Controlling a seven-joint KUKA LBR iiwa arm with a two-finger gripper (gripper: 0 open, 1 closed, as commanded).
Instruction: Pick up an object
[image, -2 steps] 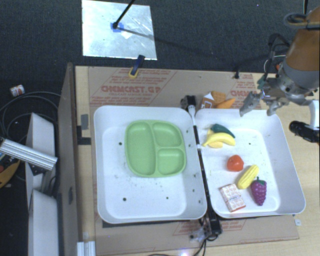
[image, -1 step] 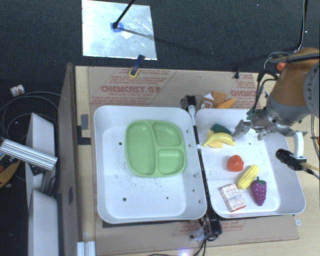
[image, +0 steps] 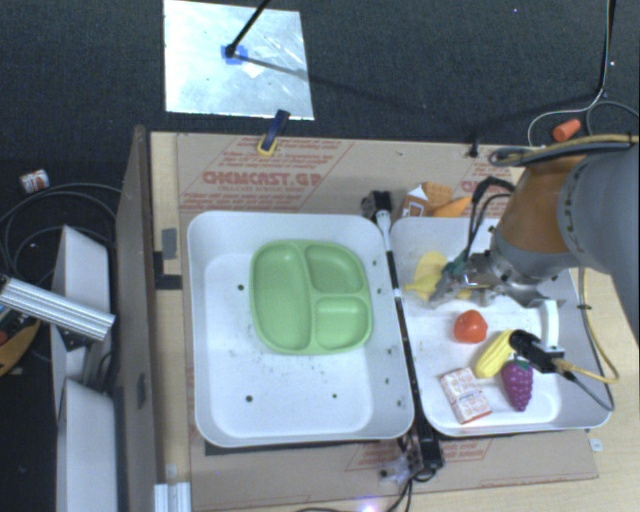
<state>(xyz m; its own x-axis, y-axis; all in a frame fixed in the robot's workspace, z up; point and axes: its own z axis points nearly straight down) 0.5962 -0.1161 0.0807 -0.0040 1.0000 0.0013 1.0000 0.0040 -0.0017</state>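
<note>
Overhead view of the desk (image: 300, 170) with two white bins side by side. You see the arm (image: 560, 215) reaching in from the right over the right bin (image: 432, 335), its gripper (image: 458, 282) low in the bin's upper half. Whether the gripper is spread or closed you cannot tell from this angle, and nothing is visibly held.

Candidate objects, all in the right bin:
- A yellow piece (image: 428, 270) lies just beside the gripper, on its left, close to the wall shared with the left bin.
- A red tomato (image: 470, 326) sits just below the gripper.
- A yellow corn cob (image: 492, 354) lies tilted near the tomato, lower right of it.
- A purple bunch of grapes (image: 517, 386) sits just beside the cob's lower end.
- A small red-and-white box (image: 466, 394) lies near the front wall, left of the grapes.

The tomato, cob, grapes and box crowd the bin's lower half. The left bin (image: 230, 390) holds a green divided plate (image: 310, 298). An orange item (image: 445, 205) rests on the desk beyond the right bin's far wall.
</note>
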